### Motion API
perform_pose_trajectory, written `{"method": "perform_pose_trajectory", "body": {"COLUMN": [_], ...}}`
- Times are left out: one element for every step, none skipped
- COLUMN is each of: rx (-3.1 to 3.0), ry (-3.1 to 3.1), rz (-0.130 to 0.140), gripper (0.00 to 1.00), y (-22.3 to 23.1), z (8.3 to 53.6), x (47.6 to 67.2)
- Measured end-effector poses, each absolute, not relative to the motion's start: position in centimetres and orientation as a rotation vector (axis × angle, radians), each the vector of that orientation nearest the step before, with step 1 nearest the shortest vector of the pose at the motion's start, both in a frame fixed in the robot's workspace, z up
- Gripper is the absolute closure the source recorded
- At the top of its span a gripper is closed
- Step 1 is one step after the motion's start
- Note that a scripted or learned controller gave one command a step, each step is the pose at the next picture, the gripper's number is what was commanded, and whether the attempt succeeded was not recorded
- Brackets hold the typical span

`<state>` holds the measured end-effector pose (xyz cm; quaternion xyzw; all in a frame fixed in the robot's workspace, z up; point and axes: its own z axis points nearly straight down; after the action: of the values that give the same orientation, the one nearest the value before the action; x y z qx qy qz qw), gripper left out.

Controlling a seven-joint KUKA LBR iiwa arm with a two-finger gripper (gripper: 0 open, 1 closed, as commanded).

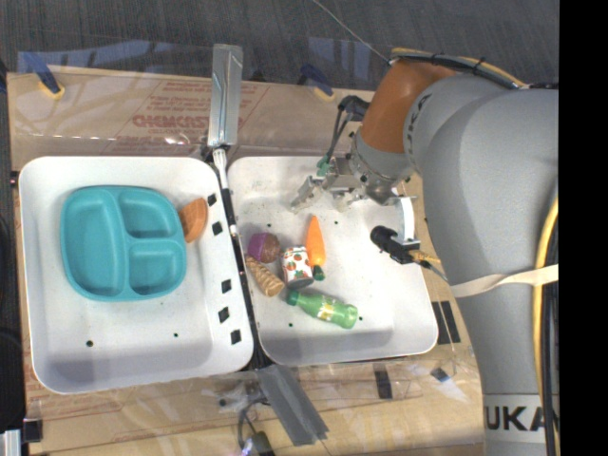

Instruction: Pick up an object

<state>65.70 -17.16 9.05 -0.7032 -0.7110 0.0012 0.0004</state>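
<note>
My gripper [321, 188] hangs over the upper middle of the right bin [408, 326], open, with nothing between its fingers. Just below it in that bin lies an orange carrot [314, 240]. A purple vegetable [263, 247] sits to the carrot's left. A small red, white and green box [297, 266] stands beside a waffle cone [267, 277]. A green bottle [325, 308] lies on its side nearer the front. The gripper is apart from all of them.
The left bin [57, 350] holds a teal divided plate [123, 240] and an orange-brown roll [194, 219] against its right wall. The grey arm with its orange band [394, 103] covers the right bin's right side. A metal divider [224, 93] runs between the bins.
</note>
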Motion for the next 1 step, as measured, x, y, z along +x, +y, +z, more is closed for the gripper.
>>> {"method": "perform_pose_trajectory", "body": {"rx": [-2.209], "ry": [-2.230], "rz": [0.005], "gripper": [0.00], "y": [-17.32], "z": [9.17], "x": [59.26]}}
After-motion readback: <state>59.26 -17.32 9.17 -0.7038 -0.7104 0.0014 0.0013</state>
